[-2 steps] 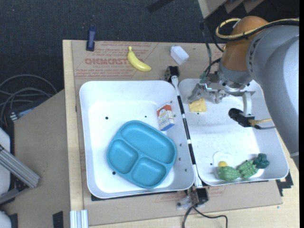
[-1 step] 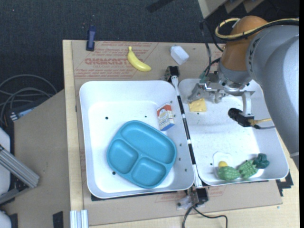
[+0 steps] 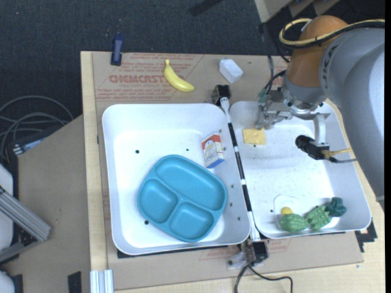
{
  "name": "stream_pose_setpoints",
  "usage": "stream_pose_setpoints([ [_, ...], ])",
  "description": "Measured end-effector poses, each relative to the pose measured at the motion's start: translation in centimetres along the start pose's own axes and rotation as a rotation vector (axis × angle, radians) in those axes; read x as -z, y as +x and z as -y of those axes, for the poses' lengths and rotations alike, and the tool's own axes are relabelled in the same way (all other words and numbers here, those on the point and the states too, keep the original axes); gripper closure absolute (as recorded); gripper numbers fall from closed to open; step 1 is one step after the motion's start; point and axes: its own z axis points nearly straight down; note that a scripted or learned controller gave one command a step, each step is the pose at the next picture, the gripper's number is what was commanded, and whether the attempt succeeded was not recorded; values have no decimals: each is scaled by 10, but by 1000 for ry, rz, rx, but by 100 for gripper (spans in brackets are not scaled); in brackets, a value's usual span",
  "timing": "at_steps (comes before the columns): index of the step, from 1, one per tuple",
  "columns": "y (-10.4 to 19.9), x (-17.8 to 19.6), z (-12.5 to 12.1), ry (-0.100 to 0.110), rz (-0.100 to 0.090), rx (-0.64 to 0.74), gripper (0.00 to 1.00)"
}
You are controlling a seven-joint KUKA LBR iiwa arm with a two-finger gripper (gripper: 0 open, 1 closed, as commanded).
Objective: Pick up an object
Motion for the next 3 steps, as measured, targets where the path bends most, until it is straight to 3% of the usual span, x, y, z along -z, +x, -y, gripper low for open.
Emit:
stream_pose_setpoints([
  [1, 0, -1, 1, 2, 0, 0, 0],
  [3, -3, -13, 2, 6, -1, -2, 0],
])
